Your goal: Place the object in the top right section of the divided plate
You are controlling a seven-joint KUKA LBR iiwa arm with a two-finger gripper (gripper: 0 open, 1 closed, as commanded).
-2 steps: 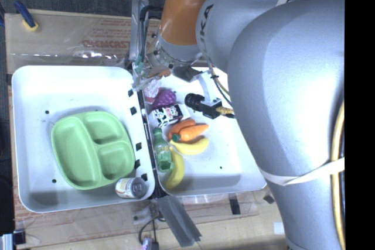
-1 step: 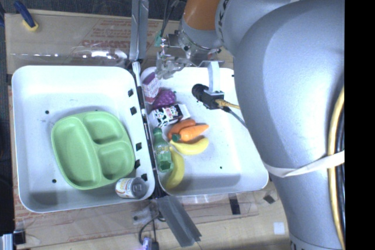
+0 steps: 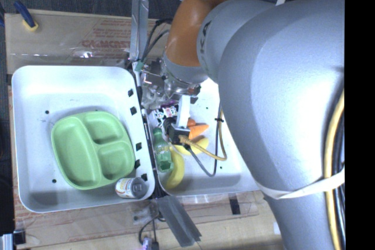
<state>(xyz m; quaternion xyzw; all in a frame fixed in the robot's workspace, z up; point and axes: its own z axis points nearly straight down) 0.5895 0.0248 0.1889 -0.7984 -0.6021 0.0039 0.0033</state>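
We see the gripper (image 3: 170,103) down in the right bin (image 3: 231,175), at its left wall, among a crowded pile; whether it is spread or closed we cannot tell, since the wrist and clutter hide its tips. No item is visibly between them, so we do not count anything as held.

The task's object is not settled. Candidates in the pile: a yellow banana (image 3: 176,170), a small green bottle (image 3: 159,149), an orange carrot-like piece (image 3: 196,127). The gripper sits nearest the dark and orange bits just below it.

The green divided plate (image 3: 92,149) lies in the left bin (image 3: 35,91), well apart from the gripper, with nothing in its sections. A small can (image 3: 132,187) lies at the plate's lower right edge, apparently touching it.

Risks, as we judge them:
- Items touch each other, so a grasp could pinch two things or knock a neighbour aside.
- The bin wall is just beside the gripper; a finger could strike it or slip off.
- The yellow cable (image 3: 205,152) loops over the pile and could snag.
- On transfer, a weak hold could drop the item on the divider between the bins.
- The top right section is small; a long item could land across a ridge.

Orientation: the banana's long axis runs roughly up-down in the view, curved, its lower end toward the near rim. The bottle also lies up-down, just left of it.
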